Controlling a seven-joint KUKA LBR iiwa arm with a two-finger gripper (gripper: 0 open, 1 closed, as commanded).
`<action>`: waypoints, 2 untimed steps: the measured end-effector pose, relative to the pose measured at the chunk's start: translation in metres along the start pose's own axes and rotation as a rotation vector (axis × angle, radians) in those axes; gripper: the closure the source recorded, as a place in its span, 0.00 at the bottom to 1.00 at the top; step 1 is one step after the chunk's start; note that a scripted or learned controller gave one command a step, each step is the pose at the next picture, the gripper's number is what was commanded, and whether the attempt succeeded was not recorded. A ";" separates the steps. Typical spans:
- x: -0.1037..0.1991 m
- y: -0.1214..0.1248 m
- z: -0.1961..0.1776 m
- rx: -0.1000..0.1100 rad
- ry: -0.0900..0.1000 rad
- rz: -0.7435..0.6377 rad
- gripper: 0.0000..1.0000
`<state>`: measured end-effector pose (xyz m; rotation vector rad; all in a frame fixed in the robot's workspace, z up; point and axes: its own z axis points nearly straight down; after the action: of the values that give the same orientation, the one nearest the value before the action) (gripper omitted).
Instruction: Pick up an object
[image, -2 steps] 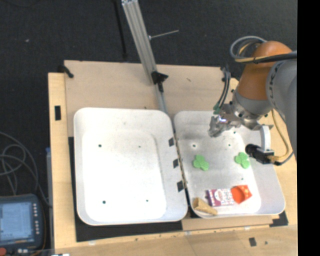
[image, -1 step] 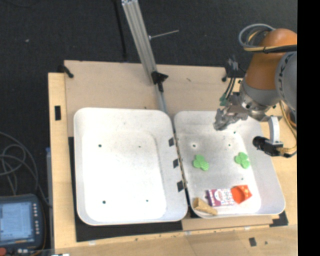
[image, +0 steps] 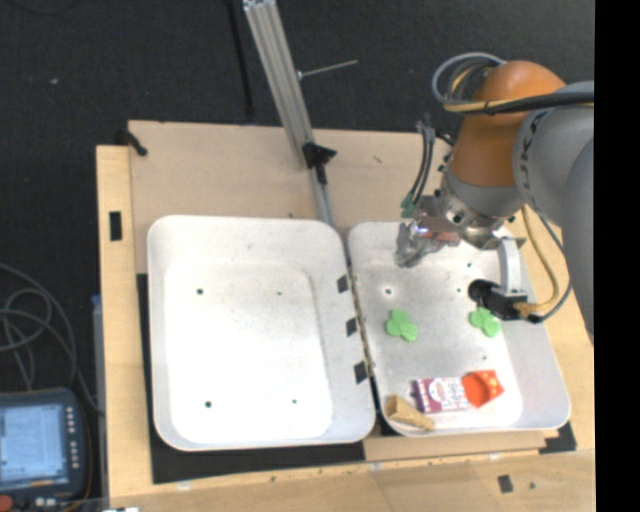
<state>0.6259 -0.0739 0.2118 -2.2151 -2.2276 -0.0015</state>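
Camera view: grey arm with orange band reaches in from right. Gripper hangs over far left corner of right shallow white bin. Claw state: cannot tell, nothing seen in its grasp.

Objects all lie in right bin:
- green clover-shaped piece near bin's left wall, nearest gripper
- second green clover-shaped piece toward right side
- purple-and-white small carton at near edge, touching orange-red packet
- tan flat scrap at near left corner

Left shallow white bin sits alongside on pale wooden bench.
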 end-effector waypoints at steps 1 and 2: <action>0.063 0.002 -0.006 -0.002 0.001 -0.002 1.00; 0.118 0.002 -0.006 -0.001 0.001 -0.002 1.00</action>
<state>0.6272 0.0443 0.2179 -2.2135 -2.2297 -0.0040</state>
